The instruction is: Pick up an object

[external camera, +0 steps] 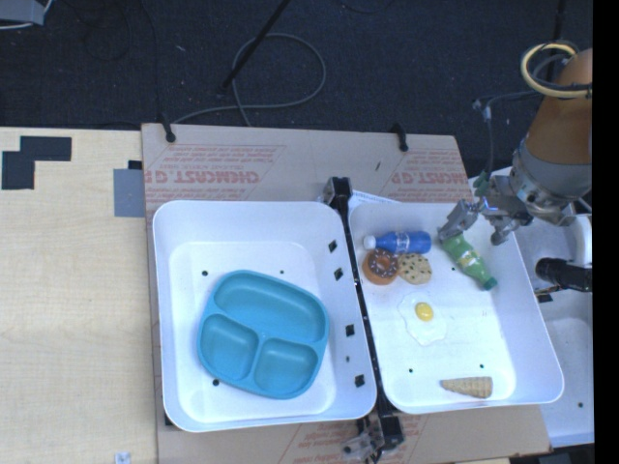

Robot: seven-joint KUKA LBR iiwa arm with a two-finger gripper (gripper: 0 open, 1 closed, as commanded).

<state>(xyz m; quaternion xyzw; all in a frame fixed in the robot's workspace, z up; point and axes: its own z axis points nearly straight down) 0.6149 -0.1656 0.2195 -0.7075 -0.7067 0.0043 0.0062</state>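
Reaching in from the right, the arm (556, 133) hangs over the top right corner of the right bin (527, 356). Its hand (481, 222) is above the bin's upper right part, and the two fingers stand wide apart, with nothing between them. One finger (456, 222) points down to the left and the other finger (505, 228) is at the right, near the bin's edge.

A green bottle (469, 261) lies tilted just under the hand, between the two fingers and a little lower; I cannot tell if a finger touches it. To the left of it a blue bottle (401, 243) lies on its side. Just below this bottle there is a donut (380, 267) and beside it, touching or almost touching, a cookie (415, 270). A fried egg (424, 322) lies near the middle of the bin, apart from the others. A cone (468, 387) lies near the bottom edge, well apart from the hand.

The left bin (174, 307) holds a blue tray (261, 333) with three compartments. Both bins sit side by side on a cardboard sheet (242, 167) on the counter (68, 307).
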